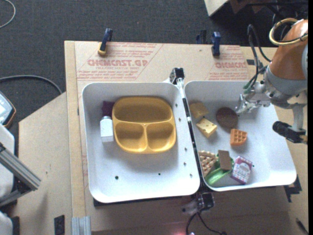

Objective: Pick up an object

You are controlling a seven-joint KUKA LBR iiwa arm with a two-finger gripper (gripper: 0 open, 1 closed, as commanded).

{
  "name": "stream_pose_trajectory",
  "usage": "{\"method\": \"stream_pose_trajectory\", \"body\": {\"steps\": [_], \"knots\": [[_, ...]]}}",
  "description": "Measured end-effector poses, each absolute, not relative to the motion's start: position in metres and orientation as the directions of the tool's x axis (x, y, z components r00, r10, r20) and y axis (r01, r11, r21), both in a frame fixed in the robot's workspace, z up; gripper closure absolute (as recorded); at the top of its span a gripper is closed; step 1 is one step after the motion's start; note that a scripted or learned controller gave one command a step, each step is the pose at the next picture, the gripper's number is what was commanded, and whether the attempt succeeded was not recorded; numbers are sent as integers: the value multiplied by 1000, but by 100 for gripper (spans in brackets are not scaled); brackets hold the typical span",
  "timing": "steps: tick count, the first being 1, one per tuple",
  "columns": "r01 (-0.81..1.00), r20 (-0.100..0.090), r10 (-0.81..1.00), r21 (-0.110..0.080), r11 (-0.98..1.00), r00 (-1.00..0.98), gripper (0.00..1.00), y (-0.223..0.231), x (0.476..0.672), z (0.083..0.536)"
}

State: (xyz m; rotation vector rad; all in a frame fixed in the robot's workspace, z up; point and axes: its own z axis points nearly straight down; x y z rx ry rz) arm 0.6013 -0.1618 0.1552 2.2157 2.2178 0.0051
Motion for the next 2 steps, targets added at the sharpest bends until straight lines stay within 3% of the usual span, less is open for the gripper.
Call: {"method": "stream_pose_trajectory", "body": {"steps": [1, 2], "knots": [[1000, -4, 1000, 10, 1, -1, 100, -170, 606, 217], [1000, -2, 1000, 5, 1, -1, 100, -170, 607, 226]]}}
